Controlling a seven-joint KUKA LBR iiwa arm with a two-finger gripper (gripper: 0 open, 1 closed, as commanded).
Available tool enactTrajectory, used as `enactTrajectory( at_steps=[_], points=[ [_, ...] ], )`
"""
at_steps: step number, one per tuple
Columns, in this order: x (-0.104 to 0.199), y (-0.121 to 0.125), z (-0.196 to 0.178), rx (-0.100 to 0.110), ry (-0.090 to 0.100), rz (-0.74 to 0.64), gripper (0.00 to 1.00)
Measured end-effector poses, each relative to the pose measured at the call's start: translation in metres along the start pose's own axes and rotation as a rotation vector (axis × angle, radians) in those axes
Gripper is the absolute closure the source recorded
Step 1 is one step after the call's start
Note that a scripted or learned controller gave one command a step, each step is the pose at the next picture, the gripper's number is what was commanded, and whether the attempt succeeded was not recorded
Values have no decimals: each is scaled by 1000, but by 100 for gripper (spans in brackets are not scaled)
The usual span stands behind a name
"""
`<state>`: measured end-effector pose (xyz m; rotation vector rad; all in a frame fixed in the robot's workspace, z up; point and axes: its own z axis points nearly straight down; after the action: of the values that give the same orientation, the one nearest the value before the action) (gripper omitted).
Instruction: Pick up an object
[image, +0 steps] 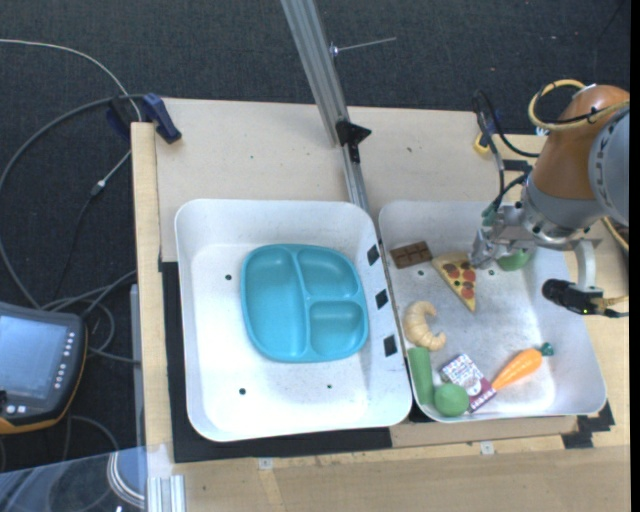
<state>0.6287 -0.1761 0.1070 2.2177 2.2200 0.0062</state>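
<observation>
Overhead bench view: two white bins side by side, the left bin (200, 300) holding a blue divided plate (303, 301). Our gripper (487, 250) hangs low in the right bin (570, 395), just beside a pizza slice toy (459, 279); we cannot tell its opening or whether it has anything. A green object (515, 261) peeks out behind it. We should centre over the slice before closing, clear of the chocolate bar (410, 254).

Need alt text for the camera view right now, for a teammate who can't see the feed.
The grey arm's pincer is low in the right bin, beside a pizza slice and a chocolate bar. Nearer the front lie a croissant, carrot and green vegetables. The left bin holds a blue divided plate.
</observation>
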Motion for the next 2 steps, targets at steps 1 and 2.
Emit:
enactTrajectory(
  at_steps=[1,2],
  points=[
    [8,5,-49,-2,-2,-1,100],
    [9,7,-98,-1,-2,0,100]
  ],
)
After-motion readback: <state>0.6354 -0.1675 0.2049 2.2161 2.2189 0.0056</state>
